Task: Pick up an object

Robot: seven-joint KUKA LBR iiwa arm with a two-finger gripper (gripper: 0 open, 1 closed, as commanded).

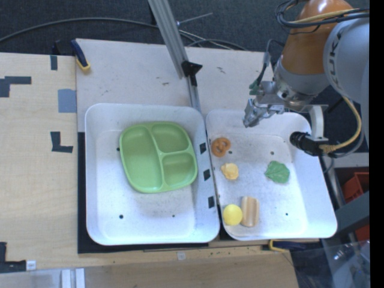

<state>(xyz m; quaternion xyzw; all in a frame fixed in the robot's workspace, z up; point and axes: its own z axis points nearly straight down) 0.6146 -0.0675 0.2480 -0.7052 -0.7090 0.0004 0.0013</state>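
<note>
My gripper (251, 119) hangs over the far edge of the right bin (312, 221), its tips pointing down and nothing visible between them. Below it in that bin lie an orange-brown round piece (221, 146), a small yellow-orange lump (230, 171), a green leafy piece (277, 171), a yellow ball (232, 214) and a tan cylinder (249, 211) touching the ball. The orange-brown piece is the closest one, down and to the left of the tips.
The left bin (102, 215) holds a green sectioned plate (159, 156). A grey metal post (171, 32) slants up from between the bins. A black cable connector (303, 141) sticks over the right bin's far right corner.
</note>
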